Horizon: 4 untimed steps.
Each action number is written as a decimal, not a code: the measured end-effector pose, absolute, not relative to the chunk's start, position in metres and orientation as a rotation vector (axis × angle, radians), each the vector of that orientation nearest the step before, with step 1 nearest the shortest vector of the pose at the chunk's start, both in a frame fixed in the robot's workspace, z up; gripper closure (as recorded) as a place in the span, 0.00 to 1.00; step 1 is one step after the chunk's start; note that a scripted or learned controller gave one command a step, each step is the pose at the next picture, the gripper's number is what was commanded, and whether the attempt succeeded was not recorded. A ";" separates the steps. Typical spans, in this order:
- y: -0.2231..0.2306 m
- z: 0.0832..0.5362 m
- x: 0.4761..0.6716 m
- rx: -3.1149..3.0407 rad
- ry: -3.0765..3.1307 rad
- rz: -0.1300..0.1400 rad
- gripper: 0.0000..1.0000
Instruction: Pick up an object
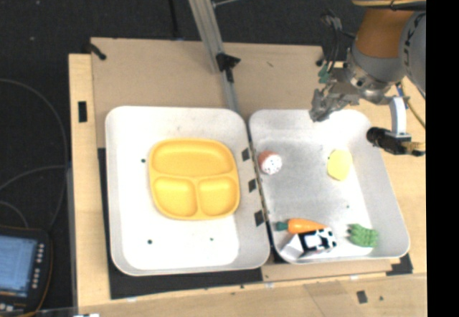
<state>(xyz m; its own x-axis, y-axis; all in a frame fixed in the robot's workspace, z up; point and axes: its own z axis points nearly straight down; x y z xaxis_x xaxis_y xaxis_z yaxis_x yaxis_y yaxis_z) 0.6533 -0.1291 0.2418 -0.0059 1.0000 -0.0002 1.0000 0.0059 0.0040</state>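
Dark floor surrounds the tan worktop (pixel 165 72) carrying two white bins. At nine o'clock, the left bin (pixel 129 237) holds a yellow divided tray (pixel 193 178). Over the right bin (pixel 373 194), toward one o'clock, hangs the pincer (pixel 320 109); whether it's closed, I can't tell. Below it lie a pale yellow piece (pixel 339 164), carrot (pixel 305 224) and green toy (pixel 363 235).

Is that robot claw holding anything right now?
Nothing is seen between its fingers: the gripper hangs over the right bin's far edge, apart from the yellow piece.
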 end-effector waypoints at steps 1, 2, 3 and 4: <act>-0.075 0.247 0.669 2.212 2.228 0.005 1.00; -0.029 0.253 0.669 2.213 2.228 0.004 1.00; 0.028 0.259 0.680 2.212 2.230 0.004 1.00; 0.073 0.261 0.681 2.214 2.228 0.003 1.00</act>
